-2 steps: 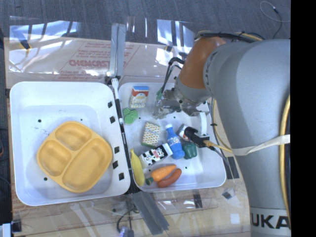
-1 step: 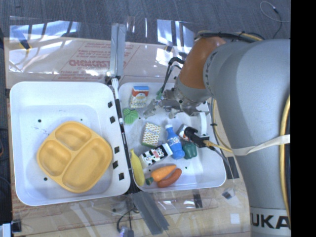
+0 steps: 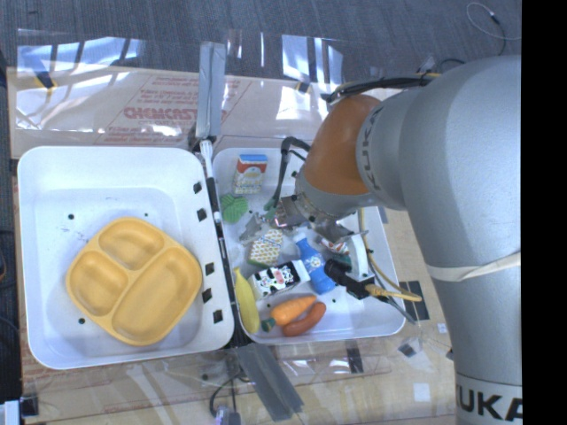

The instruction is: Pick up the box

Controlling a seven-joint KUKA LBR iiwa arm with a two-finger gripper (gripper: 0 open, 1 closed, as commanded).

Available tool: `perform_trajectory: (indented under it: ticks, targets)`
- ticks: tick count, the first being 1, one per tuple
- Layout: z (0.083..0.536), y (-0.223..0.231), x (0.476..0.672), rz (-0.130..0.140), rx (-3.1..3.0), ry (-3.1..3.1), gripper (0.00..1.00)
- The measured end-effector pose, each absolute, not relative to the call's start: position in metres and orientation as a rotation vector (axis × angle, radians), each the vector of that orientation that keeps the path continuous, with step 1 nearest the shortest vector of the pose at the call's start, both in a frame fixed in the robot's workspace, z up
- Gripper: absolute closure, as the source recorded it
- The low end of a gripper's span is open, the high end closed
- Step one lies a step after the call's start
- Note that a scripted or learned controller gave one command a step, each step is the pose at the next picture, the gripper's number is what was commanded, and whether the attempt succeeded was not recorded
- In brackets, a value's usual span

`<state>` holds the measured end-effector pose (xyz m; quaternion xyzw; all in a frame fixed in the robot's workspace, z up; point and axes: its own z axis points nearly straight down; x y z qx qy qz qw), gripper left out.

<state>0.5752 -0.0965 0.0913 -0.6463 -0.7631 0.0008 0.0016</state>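
One box (image 3: pixel 251 173), white with a red top, stands untouched at the far end of the right bin (image 3: pixel 390 321), so we judge the pick not yet begun. Nearer, we see a green toy (image 3: pixel 234 208), a cow-patterned carton (image 3: pixel 280 279), a banana (image 3: pixel 244 301) and a carrot (image 3: pixel 293 310). Our claw (image 3: pixel 314 228) hangs over this clutter; whether it is spread we cannot tell. A yellow tray (image 3: pixel 133 279) fills the left bin (image 3: pixel 35 202).

At the top of the frame there is a dark grey carpet floor (image 3: pixel 177 3). Below it, a clear plastic sheet (image 3: pixel 115 78) lies over a pale wooden bench (image 3: pixel 133 113) and reflects bright light.
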Motion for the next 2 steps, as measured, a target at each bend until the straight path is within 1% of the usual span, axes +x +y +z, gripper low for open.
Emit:
perform_trajectory:
  ticks: [1, 2]
  targets:
    - [0.101, -0.096, 0.575, 0.004, -2.022, -2.398, 1.0]
    - [0.192, 0.01, 0.538, 0.001, -2.025, -2.401, 1.0]
